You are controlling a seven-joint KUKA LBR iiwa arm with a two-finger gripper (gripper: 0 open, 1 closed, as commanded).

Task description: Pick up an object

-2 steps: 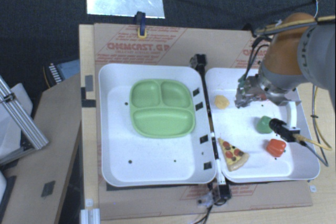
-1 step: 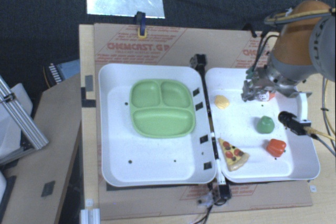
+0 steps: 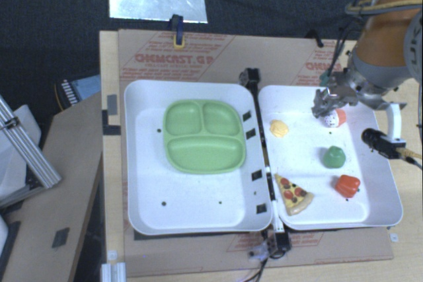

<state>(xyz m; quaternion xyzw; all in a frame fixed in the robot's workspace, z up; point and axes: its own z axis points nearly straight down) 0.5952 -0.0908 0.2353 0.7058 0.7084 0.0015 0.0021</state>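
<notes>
Claw (image 3: pixel 325 107) over right bin (image 3: pixel 380 208), red-white object (image 3: pixel 335 118) seemingly touching beneath

KUKA arm (image 3: pixel 390 30), rounded orange band above a grey wrist housing, dark cables along its left side, small grey metal two-finger gripper (image 3: pixel 324 106), black cylindrical fitting beside a white bracket
</notes>
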